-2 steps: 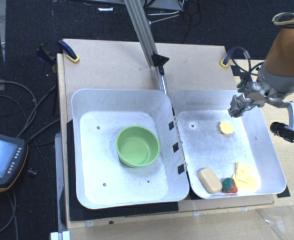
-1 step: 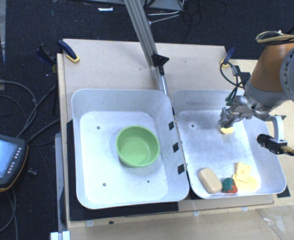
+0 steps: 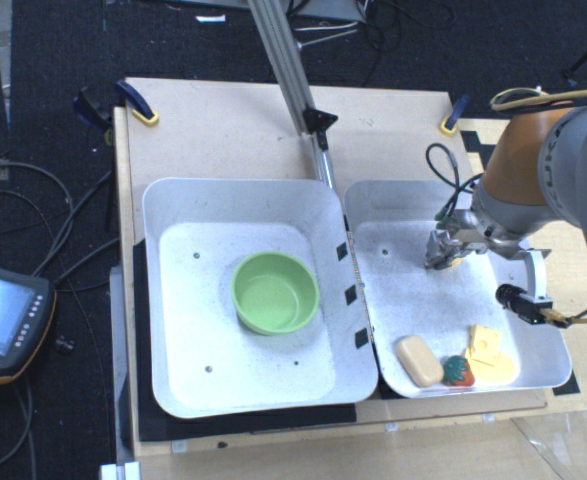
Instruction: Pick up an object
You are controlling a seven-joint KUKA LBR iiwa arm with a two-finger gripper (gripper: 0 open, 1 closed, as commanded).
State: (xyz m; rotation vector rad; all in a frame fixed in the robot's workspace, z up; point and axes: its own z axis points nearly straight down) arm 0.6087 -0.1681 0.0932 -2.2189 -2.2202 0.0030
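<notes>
Overhead, pincer (image 3: 440, 255) hovers mid right bin (image 3: 383, 208), well apart from its walls

Arm (image 3: 553, 168) cut off at right edge; jaws' state unclear.

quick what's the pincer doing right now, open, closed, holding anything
Pincer: down in the right bin, open or closed cannot be told; nothing seen held.
</notes>
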